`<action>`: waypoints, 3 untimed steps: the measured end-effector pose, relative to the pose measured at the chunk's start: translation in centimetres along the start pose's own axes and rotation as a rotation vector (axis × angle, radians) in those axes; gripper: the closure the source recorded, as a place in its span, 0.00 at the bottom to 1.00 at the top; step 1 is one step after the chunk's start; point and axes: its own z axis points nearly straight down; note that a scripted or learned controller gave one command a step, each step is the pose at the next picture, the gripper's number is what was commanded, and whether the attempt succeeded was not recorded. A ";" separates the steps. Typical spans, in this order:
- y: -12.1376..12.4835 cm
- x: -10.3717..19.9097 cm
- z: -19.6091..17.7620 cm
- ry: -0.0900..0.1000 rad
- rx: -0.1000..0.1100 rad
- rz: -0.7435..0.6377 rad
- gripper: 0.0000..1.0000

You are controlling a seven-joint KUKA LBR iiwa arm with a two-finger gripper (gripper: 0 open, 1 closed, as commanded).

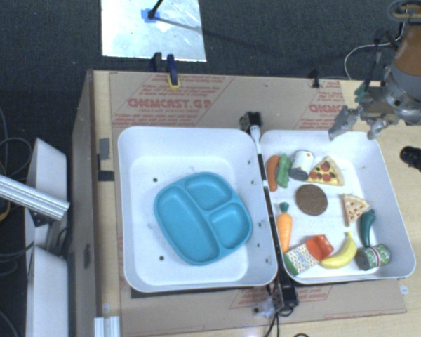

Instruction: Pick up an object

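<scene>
Nearest the camera, along the front edge of the right-hand shallow white bin, lie a small patterned packet, a red block-shaped toy, a yellow plastic banana and a small grey-green can on its side, the banana touching the red toy and lying just beside the can. Just behind them sit an orange toy carrot by the bin's left wall and a dark teal pepper-like toy by the right wall. In the left-hand white bin rests a blue plastic divided tray with three compartments, filling much of the bin floor. Farther back in the right bin are a round brown cookie-like disc, a pale pizza wedge beside it, then a second pizza slice with red dots, a white cup-like toy, a green pickle-shaped toy and an orange-red sausage-shaped toy touching the green one. Both bins stand on a brown cardboard-covered worktop. Beyond the right bin's far right corner hangs the gripper on the grey arm with its orange band; its fingers are spread wide apart and hold nothing, above the bin's rim and well apart from the toys.
</scene>
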 end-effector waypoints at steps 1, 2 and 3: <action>-4.2 0.5 14.8 0.002 0.006 0.002 0.00; -8.7 3.2 18.5 0.001 0.002 0.002 0.00; -4.0 0.3 18.4 0.000 -0.001 0.001 0.00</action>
